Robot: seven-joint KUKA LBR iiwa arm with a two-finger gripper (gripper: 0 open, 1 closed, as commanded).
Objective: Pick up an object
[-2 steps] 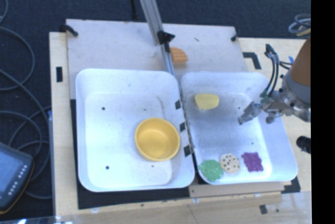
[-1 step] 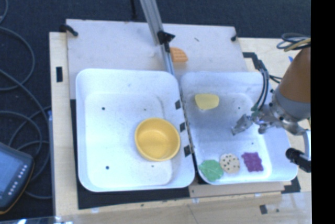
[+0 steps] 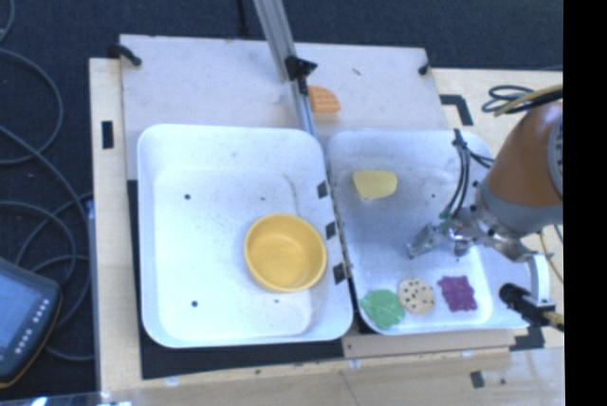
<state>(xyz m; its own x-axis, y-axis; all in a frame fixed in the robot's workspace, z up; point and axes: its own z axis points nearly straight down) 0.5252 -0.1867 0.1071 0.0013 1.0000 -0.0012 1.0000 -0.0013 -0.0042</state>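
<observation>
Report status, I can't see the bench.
Claw low in right bin, grasp unclear. Purple piece, cookie, green piece nearby. Nothing blocking.

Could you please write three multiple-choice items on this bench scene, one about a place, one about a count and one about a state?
1. Where does the yellow bowl sit?
A. In the left bin
B. In the right bin
C. On the bench behind the bins

2. How many small items lie in a row along the right bin's near edge?
A. One
B. Three
C. Five

3. How does the yellow bowl rest?
A. Upside down
B. On its side
C. Upright, with its opening facing up

Answers:
1. A, since the bowl stands on the floor of the left bin.
2. B, since a green piece, a tan spotted piece and a purple piece lie side by side there.
3. C, since the bowl's rim and hollow inside are visible from above.
</observation>
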